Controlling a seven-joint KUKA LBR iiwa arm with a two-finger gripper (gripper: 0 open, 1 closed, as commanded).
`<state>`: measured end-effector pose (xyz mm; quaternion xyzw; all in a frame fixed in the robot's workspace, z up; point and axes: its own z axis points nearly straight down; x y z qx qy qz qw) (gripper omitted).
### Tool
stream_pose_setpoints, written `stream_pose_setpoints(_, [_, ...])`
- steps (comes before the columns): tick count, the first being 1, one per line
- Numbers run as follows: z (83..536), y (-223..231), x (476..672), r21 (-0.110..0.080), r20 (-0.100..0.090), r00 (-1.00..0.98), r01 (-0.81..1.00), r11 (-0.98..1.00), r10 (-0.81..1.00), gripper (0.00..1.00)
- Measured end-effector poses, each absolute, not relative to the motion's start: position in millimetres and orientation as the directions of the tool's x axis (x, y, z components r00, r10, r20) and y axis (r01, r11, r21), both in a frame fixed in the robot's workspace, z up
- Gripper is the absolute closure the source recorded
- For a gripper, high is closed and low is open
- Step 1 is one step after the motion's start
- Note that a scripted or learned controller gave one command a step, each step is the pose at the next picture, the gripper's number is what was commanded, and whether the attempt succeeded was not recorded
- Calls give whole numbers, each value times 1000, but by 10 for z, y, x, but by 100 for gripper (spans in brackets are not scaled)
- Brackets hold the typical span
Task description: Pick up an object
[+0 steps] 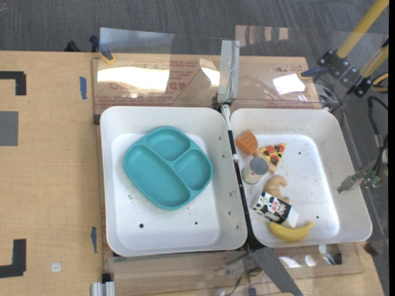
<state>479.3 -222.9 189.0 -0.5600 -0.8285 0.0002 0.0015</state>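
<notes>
Camera view: we see two white bins side by side on a tan bench (49,165). The L bin (160,230) holds one teal plate (168,166) w/ three sections, lying flat near the bin's centre. All the small pickable items sit in the R bin (318,177), crowded toward its 9 o'clock side. An orange block (247,142) lies at approx. 10 o'clock, w/ a pizza slice (272,153) just beside it toward 4 o'clock. A grey-topped cylinder (254,170) sits at 9 o'clock, close by the divider. A tan pastry (277,182) lies just at the cylinder's 4 o'clock. A black-and-white carton (271,207) lies tilted at approx. 7 o'clock, and a banana (291,230) lies at 6 o'clock, touching or nearly touching the carton's lower end. A yellow pole (367,20) slants off at the frame's 2 o'clock. Gripper state: we can't tell, released or clenched.
</notes>
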Motion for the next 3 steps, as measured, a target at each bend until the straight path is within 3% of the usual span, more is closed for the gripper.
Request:
stream_pose_setpoints(1, [2237, -2233, 4806, 3, -3, -61, 998, 61, 998, 100])
stream_pose_setpoints(2, [1892, -2230, 4794, -2, 2, -183, 983, 183, 983, 100])
stream_pose_setpoints(3, [2390, -2237, 4974, 2, -7, -755, 656, 755, 656, 100])
